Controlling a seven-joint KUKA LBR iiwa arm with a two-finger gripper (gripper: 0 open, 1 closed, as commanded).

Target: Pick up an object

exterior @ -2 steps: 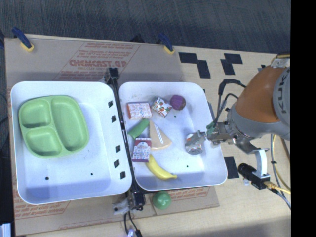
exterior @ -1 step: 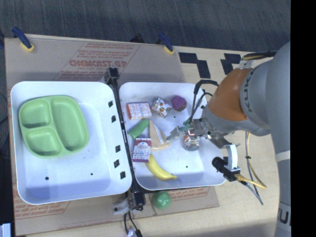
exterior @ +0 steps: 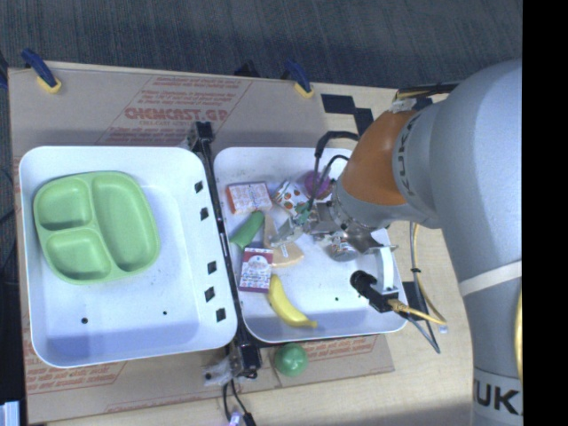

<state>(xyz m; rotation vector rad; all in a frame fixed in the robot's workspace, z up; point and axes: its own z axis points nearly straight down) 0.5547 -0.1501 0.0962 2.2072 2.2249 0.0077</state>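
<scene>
The right bin (exterior: 355, 313) holds a pile of small items. A yellow banana (exterior: 288, 302) lies near its front edge, with a red-and-white packet (exterior: 256, 269) just behind it. A green vegetable (exterior: 248, 229) lies beside a red-and-white box (exterior: 248, 196) on the bin's left side. A pale yellow wedge (exterior: 289, 255) and a purple item (exterior: 314, 183) sit toward the middle. My gripper (exterior: 306, 218) is low in the bin's middle, down among the crumpled wrappers and right above the wedge. The arm's wrist covers most of it.
The left bin (exterior: 53, 335) holds a green divided plate (exterior: 96, 224). A green ball (exterior: 289, 358) lies on the bench outside the right bin's front edge. A black divider (exterior: 216, 229) runs between the bins. The arm's black fittings (exterior: 368, 287) hang over the right bin's right side.
</scene>
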